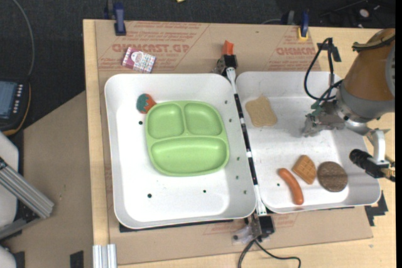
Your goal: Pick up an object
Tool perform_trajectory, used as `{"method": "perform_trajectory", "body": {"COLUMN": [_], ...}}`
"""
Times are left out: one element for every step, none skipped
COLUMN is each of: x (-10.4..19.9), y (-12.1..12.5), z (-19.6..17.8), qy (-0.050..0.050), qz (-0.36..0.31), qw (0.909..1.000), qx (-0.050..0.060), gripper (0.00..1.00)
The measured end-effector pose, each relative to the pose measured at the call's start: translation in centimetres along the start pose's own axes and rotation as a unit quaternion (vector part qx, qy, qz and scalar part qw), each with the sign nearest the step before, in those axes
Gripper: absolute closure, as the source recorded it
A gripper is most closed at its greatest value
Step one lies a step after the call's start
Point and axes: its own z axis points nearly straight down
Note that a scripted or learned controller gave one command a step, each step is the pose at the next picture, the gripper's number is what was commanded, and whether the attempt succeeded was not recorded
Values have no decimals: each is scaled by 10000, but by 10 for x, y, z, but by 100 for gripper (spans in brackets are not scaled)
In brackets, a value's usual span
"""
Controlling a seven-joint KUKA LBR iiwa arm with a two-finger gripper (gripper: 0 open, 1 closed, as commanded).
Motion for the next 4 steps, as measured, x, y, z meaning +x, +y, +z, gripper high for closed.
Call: {"method": "perform_trajectory", "body": {"x": [-39, 41, 37, 73], "y": [64, 24, 25, 44], "z": [-92, -97, -97, -43], "qy": [-31, 21, 10, 19], "qz": [-15, -31, -10, -25], "qw": [10000, 10000, 10000, 10000], "qx": [-57, 31, 20, 41], "gripper": [100, 100, 0, 0]}}
